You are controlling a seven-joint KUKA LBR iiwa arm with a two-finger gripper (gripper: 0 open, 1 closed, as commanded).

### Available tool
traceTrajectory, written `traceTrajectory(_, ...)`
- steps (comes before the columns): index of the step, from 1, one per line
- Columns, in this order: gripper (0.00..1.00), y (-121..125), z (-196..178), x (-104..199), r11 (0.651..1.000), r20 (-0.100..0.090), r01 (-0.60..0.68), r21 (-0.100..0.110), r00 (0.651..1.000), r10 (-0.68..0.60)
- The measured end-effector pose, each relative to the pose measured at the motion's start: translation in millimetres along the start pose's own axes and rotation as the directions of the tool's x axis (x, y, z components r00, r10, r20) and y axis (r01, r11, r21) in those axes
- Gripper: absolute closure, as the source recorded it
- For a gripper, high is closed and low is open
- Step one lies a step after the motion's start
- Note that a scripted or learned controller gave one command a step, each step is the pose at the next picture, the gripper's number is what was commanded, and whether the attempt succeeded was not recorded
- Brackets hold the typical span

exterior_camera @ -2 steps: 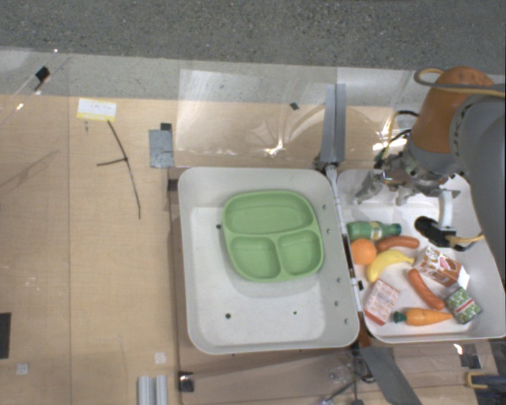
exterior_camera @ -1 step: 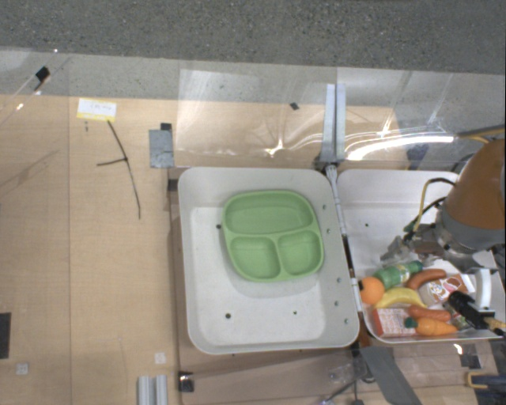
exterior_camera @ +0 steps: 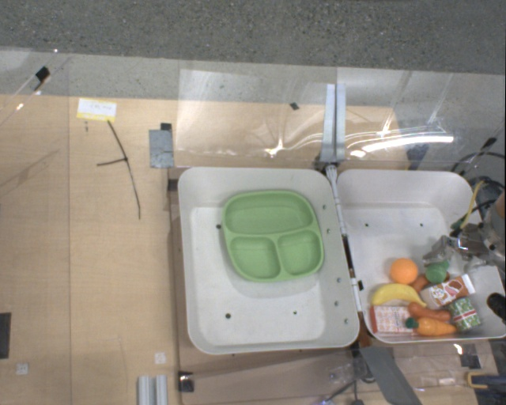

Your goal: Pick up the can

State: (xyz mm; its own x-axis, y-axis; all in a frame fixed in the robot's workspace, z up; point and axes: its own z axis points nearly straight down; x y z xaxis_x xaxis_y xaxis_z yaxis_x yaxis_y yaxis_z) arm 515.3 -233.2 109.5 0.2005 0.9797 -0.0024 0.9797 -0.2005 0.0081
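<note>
On the desk, the right shallow white bin point(exterior_camera: 395, 207) holds the small green-and-red tin can point(exterior_camera: 466, 314) in its near right corner, touching a red-and-white carton point(exterior_camera: 445, 293). Expect it to be light, stiff and slippery, so grip across its round body. The gripper point(exterior_camera: 447, 250) hangs just beyond it, apart; you cannot tell how the jaws stand.

Light wood bench point(exterior_camera: 79, 261) w/ grey speckled floor point(exterior_camera: 237, 24) behind; clear plastic screen point(exterior_camera: 261, 111) at back reflects bright light.
</note>
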Motion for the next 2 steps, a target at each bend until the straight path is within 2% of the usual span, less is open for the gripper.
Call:
traceTrajectory(1, 0.00, -55.3, 18.1, 16.3, 0.963, -0.001, -0.271, 0.006, 0.963, 0.271)
traceTrajectory(2, 0.00, -63.0, 17.4, 32.3, 0.970, -0.001, -0.243, 0.001, 0.970, 0.243)
